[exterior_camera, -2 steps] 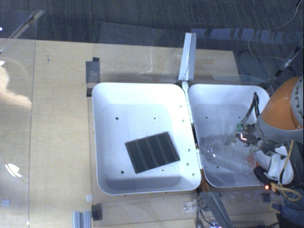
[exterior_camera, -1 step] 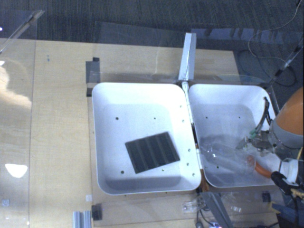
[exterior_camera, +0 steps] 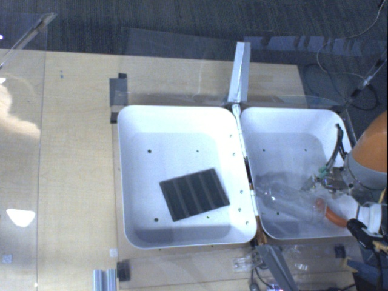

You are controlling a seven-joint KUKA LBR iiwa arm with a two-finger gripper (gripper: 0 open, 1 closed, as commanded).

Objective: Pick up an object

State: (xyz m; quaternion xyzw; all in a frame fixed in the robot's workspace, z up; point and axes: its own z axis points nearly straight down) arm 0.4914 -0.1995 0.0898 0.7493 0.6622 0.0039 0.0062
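The bench (exterior_camera: 73, 162) was a pale wooden surface. Two shallow white bins rested directly on it, side by side and touching. The left bin (exterior_camera: 136, 162) sat to the left of the right bin (exterior_camera: 285, 123). A grey upright bar (exterior_camera: 239, 71) stood behind their junction.

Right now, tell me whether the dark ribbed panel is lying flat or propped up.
Flat. The dark ribbed panel lies on the floor of the left bin, askew to the walls.

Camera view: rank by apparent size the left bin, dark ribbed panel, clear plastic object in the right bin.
1. left bin
2. dark ribbed panel
3. clear plastic object, though its transparent edges are hard to trace, so its extent is uncertain.
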